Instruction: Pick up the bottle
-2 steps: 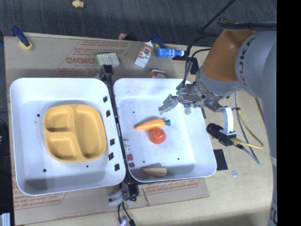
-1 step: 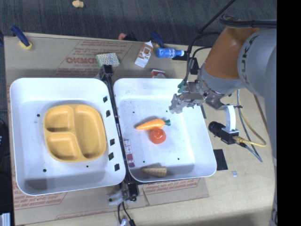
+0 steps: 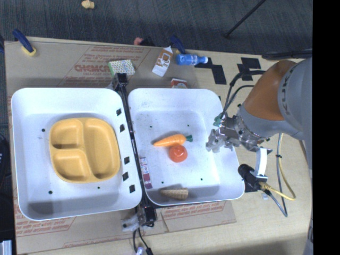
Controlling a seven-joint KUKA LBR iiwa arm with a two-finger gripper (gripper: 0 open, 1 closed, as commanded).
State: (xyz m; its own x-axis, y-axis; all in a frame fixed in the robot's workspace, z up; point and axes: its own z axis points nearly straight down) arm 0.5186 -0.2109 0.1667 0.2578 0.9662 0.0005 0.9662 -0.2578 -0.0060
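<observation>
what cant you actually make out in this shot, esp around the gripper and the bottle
- Gripper, camera view: too small and dark against the right bin's wall to read its state.
- Bottle, camera view: lies on the bench behind the bins; its label is too small to read.
- Arm, camera view: cut off by the right edge past the orange band.
- Pale item at the right bin's front: too blurred to identify.
</observation>
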